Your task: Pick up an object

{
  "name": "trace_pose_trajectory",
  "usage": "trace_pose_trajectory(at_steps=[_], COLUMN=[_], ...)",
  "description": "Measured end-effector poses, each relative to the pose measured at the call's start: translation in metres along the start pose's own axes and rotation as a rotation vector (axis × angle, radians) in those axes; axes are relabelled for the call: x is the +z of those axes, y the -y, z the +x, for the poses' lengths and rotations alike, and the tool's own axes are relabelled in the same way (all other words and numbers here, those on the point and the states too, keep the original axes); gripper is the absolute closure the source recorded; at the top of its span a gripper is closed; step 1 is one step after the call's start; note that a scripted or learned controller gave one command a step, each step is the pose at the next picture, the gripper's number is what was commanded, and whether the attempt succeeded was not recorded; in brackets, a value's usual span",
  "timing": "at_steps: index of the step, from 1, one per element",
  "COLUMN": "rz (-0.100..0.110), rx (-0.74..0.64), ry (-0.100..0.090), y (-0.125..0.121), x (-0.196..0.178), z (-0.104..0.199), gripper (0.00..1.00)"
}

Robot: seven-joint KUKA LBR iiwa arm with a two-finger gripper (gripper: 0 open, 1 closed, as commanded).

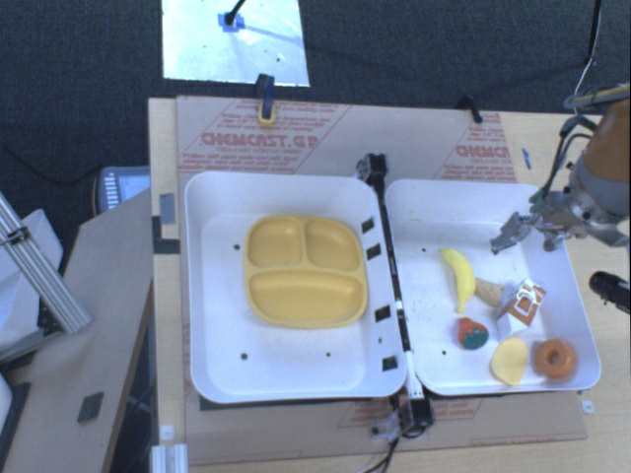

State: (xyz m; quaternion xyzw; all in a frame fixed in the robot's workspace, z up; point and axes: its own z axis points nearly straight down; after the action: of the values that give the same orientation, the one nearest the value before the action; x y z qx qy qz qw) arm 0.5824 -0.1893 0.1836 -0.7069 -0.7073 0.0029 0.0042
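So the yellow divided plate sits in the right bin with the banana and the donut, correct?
Not quite. The camera view shows the yellow divided plate alone in the left bin. The banana and the donut are in the right bin.
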Motion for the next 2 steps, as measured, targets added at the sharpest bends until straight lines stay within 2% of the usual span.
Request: trace_pose_trajectory(at_steps=[1, 2], rz=[-0.011, -0.009], rx=[-0.003, -0.004], ry=[0.003, 0.002], y=[-0.003, -0.013], x=[-0.006, 0.043], z=[0.0, -0.002], gripper=[0.0, 0.0])
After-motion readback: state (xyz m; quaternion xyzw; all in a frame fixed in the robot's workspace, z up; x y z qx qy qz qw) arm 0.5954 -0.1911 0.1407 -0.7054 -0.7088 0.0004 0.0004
